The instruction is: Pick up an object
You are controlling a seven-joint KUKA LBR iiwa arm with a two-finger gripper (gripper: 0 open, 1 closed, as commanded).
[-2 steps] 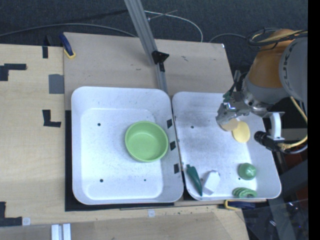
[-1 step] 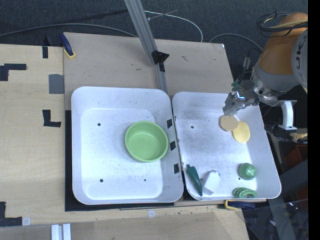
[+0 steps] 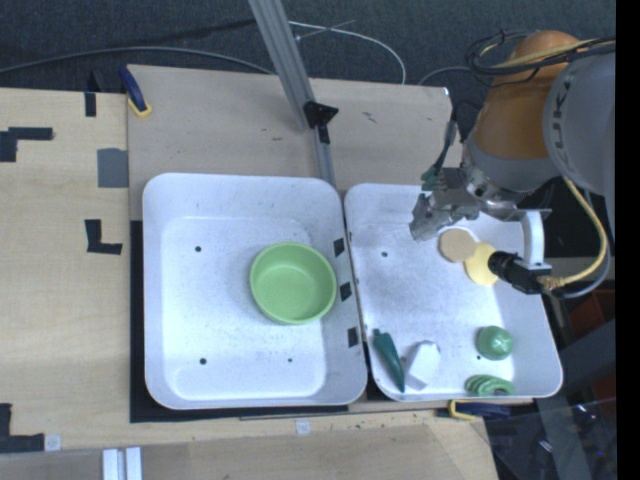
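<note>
My gripper [image 3: 430,224] hangs over the far part of the right bin [image 3: 400,293], near its back wall. Just to its right lie a pale tan round piece [image 3: 457,244] and a yellow piece [image 3: 480,265], close to the gripper but apart from it. Toward the front of the same bin are a green ball-like toy [image 3: 494,342], a green ridged piece [image 3: 488,385], a dark green tool [image 3: 388,360] and a small white object [image 3: 423,361]. I see nothing held in the gripper.
A light green bowl [image 3: 293,283] stands upright in the middle of the left bin [image 3: 180,268]. A grey pole [image 3: 285,53] slants across the bench behind the bins. The divide between the bins carries black clips [image 3: 345,293].
</note>
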